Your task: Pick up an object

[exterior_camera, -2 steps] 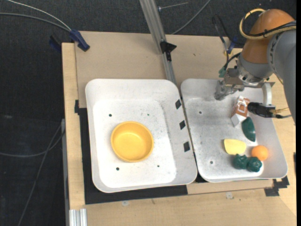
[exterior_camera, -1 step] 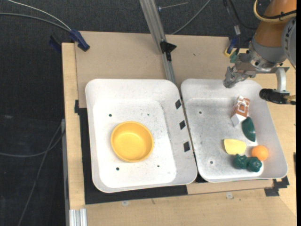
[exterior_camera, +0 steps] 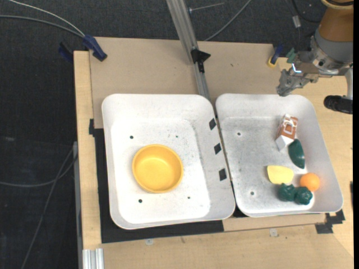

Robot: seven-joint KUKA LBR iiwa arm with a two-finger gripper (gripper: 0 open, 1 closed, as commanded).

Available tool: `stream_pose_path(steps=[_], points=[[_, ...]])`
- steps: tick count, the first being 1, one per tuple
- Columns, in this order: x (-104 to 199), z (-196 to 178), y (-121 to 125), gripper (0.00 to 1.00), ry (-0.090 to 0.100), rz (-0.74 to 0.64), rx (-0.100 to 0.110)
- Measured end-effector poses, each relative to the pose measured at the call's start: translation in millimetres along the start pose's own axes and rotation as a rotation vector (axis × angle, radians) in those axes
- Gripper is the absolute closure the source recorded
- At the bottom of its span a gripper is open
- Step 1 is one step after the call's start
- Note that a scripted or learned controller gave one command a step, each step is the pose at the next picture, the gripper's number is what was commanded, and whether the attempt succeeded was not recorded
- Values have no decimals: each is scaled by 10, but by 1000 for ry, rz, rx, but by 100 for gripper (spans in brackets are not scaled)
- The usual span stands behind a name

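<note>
My gripper (exterior_camera: 290,84) hangs above the right bin's (exterior_camera: 263,108) far rim, nothing visibly between its fingers, though their spread I cannot tell; the small carton (exterior_camera: 286,130) lies just below me, inside that bin

Bowl (exterior_camera: 157,167) in left bin (exterior_camera: 115,116) (five items right)

We see our arm (exterior_camera: 336,21) enter at the upper right, orange band above the grey wrist, and our gripper (exterior_camera: 290,87) hangs low at its end, pointing down and leftward.
</note>
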State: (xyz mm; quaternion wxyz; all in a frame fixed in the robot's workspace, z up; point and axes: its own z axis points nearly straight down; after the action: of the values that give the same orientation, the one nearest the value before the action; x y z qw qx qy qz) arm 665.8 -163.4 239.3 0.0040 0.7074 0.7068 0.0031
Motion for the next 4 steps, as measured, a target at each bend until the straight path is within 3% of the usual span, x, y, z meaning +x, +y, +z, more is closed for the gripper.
stream_pose_path(steps=[1, 2, 4], points=[[3, -572, 20, 100, 0, -2, 0], [520, -406, -176, 100, 7, -5, 21], [1641, -419, -505, 100, 7, -7, 23]])
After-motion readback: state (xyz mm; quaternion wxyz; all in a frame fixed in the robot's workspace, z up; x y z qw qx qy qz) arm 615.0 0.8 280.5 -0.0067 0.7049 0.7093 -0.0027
